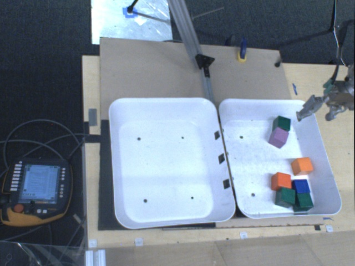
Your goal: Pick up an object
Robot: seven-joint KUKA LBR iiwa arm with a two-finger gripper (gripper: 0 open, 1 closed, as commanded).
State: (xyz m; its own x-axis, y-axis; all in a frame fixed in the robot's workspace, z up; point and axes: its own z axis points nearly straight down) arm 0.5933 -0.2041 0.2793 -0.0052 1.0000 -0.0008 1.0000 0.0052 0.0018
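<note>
While parked over the right bin point(327, 165) far-right rim, tool point(320, 108) spread apart, clamping nothing: approach step. Next: swing left and descend onto purple block point(278, 137).

- The gripper point(320, 108) hangs at the right edge of the view, over the upper right rim of the right bin point(244, 204), with two grey fingers point(307, 108) spread apart and nothing between them.
- In the right bin, a dark green block point(282, 123) sits touching a purple block point(278, 137) just below it, near the upper right corner.
- Lower down, an orange block point(302, 165) lies near the right wall.
- A cluster fills the lower right corner: another orange block point(281, 180), a blue block point(302, 186), and two green blocks point(287, 197) point(304, 202).
- The left bin point(166, 159) lies beside it, touching along the middle.
- A teach pendant point(36, 192) with a lit screen rests left of the bench.
</note>
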